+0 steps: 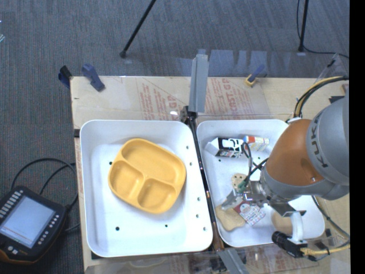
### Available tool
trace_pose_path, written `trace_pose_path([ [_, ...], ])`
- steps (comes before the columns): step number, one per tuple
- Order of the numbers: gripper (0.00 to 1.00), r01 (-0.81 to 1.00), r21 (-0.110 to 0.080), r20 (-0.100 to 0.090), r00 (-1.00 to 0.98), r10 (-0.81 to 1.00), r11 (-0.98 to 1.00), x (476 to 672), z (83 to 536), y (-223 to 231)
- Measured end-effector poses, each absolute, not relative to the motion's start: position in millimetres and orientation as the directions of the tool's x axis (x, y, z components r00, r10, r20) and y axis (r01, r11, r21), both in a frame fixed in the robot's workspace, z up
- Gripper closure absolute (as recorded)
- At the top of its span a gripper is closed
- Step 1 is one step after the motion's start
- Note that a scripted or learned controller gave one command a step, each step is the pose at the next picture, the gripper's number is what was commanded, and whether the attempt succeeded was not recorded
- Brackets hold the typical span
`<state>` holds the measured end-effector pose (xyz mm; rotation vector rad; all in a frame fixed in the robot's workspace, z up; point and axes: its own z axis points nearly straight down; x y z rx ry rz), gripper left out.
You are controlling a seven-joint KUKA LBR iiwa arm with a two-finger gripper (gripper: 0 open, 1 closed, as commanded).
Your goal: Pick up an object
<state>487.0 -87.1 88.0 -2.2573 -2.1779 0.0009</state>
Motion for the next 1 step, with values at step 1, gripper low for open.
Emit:
trace_pose_path([
  [1,1.00,0.999,-0.008,0.007,0.039,0.999,-0.039,487.2,95.9,-85.9],
])
